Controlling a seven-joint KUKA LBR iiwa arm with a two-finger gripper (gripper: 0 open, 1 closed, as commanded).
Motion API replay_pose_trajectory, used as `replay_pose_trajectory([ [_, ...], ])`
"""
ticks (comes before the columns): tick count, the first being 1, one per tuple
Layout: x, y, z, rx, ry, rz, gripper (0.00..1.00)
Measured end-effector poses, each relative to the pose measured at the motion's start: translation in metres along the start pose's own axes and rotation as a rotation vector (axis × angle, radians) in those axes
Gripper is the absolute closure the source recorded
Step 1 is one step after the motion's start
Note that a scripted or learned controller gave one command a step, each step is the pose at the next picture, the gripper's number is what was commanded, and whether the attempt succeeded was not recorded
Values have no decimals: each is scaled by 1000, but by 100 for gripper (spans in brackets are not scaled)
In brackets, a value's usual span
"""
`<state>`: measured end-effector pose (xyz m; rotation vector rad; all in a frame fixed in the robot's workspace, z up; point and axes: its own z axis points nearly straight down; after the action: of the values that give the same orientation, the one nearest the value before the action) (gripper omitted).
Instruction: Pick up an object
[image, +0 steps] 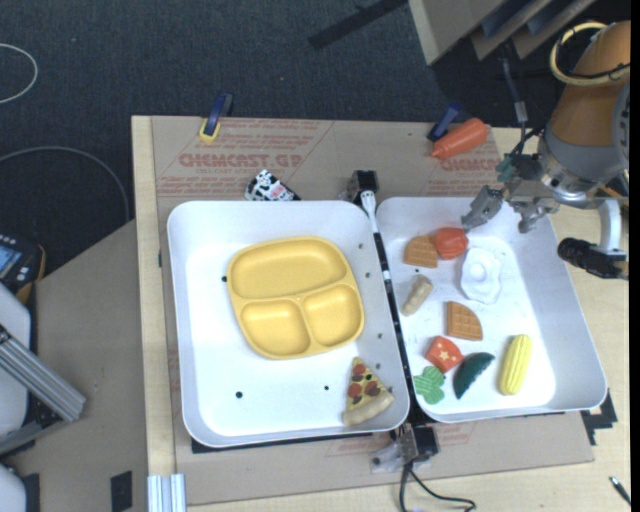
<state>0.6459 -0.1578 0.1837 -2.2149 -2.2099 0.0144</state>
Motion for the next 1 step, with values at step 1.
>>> replay_pose_trajectory([
  [1, 0, 3, -9, -15, -3, -2, 0],
])
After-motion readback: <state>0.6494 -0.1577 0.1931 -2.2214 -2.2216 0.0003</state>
